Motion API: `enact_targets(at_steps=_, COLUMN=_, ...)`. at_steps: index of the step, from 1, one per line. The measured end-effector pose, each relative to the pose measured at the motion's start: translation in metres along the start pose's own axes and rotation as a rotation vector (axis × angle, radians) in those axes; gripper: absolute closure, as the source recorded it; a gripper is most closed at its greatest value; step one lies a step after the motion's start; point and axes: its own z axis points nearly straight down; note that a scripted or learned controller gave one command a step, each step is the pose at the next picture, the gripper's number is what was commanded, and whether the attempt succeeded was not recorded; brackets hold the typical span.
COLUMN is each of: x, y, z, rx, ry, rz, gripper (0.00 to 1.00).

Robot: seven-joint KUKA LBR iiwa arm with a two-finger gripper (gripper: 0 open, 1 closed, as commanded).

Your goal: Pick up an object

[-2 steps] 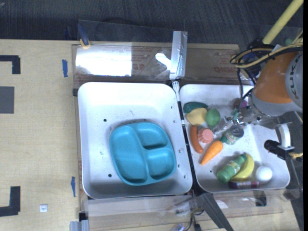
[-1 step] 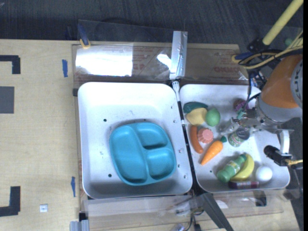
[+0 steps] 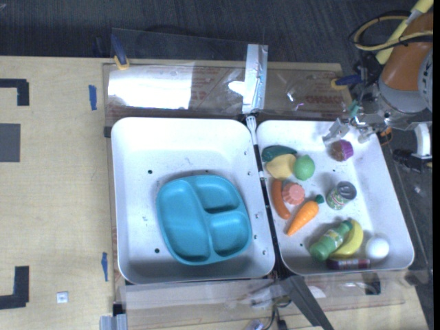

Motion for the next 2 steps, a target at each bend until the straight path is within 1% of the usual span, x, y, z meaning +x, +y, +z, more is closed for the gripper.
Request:
enact_targets(at_steps=1, x=0.0009, y=0.0014, z=-0.0097, rx=-0.002, ry=-0.003, rz=-0.003, gripper=1.0)
enact_targets(at_steps=2, x=0.0014, y=0.0013, z=-0.009, rx=-0.001, ry=-0.002, rz=-0.003, gripper=0.0)
